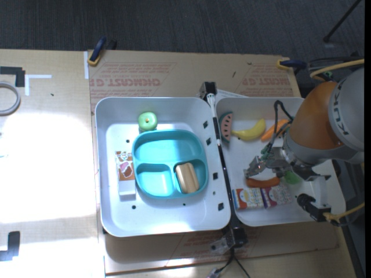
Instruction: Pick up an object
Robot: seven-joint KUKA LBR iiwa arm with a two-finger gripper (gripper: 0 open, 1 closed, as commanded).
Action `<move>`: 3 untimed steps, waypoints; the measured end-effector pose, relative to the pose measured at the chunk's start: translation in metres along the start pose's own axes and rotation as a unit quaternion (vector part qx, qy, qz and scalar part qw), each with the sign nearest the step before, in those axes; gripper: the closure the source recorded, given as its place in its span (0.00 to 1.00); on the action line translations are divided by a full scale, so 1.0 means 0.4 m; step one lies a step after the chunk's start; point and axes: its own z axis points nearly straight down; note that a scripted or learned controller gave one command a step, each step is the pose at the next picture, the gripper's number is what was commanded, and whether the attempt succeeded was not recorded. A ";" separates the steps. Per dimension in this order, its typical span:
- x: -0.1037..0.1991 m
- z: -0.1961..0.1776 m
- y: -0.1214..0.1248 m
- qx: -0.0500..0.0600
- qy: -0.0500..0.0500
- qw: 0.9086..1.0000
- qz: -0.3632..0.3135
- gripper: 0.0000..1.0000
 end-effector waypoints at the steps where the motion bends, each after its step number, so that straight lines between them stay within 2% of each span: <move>1: 0.020 -0.002 -0.096 -0.003 -0.001 1.000 0.000 0.00; 2: -0.083 -0.001 -0.097 -0.002 -0.001 1.000 0.000 0.00; 3: -0.252 0.000 -0.090 -0.001 0.000 1.000 -0.001 0.00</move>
